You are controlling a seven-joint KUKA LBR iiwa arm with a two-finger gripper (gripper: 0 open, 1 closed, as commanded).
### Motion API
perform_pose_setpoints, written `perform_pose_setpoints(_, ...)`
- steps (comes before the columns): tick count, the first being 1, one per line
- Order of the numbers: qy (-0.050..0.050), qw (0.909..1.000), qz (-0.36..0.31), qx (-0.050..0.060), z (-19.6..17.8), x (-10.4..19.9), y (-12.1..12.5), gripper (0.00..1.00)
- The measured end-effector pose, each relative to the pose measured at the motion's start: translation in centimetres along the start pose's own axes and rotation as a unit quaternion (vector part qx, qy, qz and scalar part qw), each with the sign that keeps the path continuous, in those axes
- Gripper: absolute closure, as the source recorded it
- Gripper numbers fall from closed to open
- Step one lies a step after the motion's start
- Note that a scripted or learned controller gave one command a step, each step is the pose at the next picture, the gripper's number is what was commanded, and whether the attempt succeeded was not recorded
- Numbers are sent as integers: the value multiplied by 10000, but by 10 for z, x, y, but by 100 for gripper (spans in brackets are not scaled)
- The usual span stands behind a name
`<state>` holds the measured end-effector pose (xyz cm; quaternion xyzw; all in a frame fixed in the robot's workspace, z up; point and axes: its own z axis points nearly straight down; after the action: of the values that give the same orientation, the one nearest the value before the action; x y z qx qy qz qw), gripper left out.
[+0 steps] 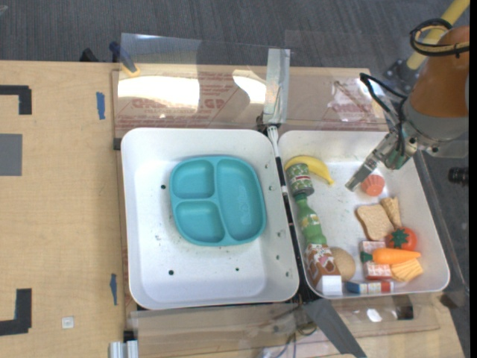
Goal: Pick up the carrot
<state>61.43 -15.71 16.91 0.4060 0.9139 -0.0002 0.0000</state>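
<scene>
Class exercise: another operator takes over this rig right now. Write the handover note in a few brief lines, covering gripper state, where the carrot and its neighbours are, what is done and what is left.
Gripper: over the upper part of the right bin, beside a small orange-red piece; nothing visible between its fingers; open or shut cannot be told.
Carrot: lying in the right bin's lower right corner, below a tomato and the bread slice, above a yellow crinkled piece.
Left bin: holds a teal divided plate.
Done: nothing yet; carrot not picked.
Left: move toward the bin's lower right corner, grasp the carrot, lift it.
</scene>
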Motion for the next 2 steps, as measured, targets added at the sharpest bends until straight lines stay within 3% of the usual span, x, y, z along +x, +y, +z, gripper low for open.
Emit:
perform_pose_setpoints(1,-36,9994,-348,-26,73,37,6,0)
perform_pose_setpoints(2,-30,10000,79,-27,81,14,51,0)
